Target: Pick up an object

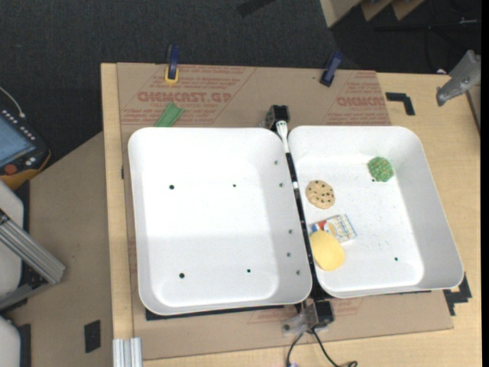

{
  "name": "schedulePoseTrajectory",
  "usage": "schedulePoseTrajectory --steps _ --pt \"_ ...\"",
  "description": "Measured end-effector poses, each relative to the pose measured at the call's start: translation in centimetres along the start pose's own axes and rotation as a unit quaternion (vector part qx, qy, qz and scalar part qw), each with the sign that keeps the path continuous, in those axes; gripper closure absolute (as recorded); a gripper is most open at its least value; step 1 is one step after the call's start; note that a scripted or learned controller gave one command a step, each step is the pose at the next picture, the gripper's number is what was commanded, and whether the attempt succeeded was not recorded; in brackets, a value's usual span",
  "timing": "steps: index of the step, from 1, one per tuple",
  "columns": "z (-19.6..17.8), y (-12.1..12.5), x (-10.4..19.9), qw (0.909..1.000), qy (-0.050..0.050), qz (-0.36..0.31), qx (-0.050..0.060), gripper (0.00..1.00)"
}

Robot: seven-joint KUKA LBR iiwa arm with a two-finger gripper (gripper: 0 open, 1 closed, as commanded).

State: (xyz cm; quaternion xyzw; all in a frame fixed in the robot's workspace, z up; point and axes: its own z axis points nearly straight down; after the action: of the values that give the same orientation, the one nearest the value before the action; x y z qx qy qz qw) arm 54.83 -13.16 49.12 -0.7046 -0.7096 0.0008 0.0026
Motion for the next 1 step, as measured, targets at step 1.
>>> schedulePoseTrajectory --steps 1 --pt "6.03 0.15 9.19 1.0000 0.001 -0.002 0.002 0.00"
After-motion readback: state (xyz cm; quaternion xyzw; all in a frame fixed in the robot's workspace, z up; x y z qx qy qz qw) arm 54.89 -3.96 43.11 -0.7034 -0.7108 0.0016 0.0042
